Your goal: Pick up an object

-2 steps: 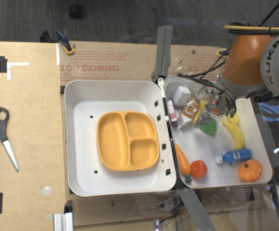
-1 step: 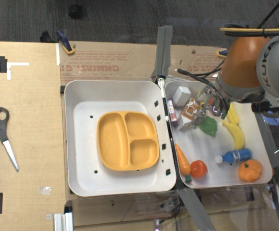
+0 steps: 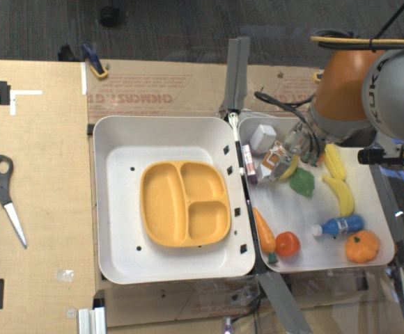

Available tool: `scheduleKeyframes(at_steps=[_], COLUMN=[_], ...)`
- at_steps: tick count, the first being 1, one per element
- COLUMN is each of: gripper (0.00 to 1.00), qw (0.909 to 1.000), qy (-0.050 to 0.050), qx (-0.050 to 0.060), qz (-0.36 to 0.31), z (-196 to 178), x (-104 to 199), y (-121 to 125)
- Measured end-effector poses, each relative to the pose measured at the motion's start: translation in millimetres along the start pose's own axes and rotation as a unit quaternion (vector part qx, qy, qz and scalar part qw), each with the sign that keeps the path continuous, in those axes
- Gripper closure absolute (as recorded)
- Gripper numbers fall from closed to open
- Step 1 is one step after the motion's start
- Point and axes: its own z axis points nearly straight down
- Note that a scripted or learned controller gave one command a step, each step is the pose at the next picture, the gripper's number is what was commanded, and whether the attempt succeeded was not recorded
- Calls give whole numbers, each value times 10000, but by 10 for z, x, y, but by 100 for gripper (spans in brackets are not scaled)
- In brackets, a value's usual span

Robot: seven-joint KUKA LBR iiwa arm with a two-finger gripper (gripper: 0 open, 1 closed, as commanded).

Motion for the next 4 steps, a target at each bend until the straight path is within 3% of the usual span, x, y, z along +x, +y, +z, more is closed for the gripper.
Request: scheduleKeyframes(at_steps=[1,2,3,4], gripper=[0,0,0,0], qw=[9978,9882,9836,9748], qy=[-3,-6,11,15], qx=[-25,-13,19,8], qz=[669,1529,1802,2231], z=[0,1,41,40], x=[27,24,237,247], y=[2,20,-170,-165])
